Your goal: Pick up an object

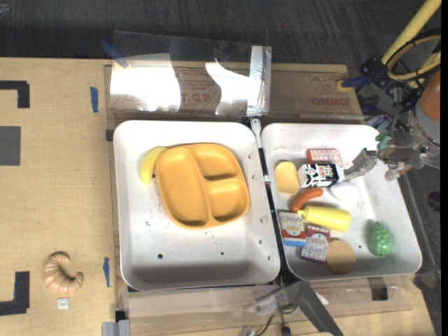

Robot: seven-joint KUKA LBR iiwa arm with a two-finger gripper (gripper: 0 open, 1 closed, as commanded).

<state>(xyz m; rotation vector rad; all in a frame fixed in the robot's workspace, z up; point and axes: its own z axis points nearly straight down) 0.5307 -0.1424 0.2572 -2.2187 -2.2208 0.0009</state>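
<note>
Hovering at the right bin's [409, 208] upper right edge, pincer [364, 163] pointing leftward, nothing visibly between the fingers; spread or closed, cannot tell. Nearest candidate: black-and-white carton [320, 174], just left of the tips, long axis roughly left-right, in line with the reach. Yellow block [326, 218] lower, further off.

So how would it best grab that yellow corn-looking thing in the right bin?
Probably across the middle of the yellow cob, coming straight down from above. It lies flat and long, running left to right, so the narrow width would fit between the fingers. The far side is crowded by the red sausage, and the small cartons sit close on the near side, so the right half looks easier. The hand is at the bin's back right.
</note>
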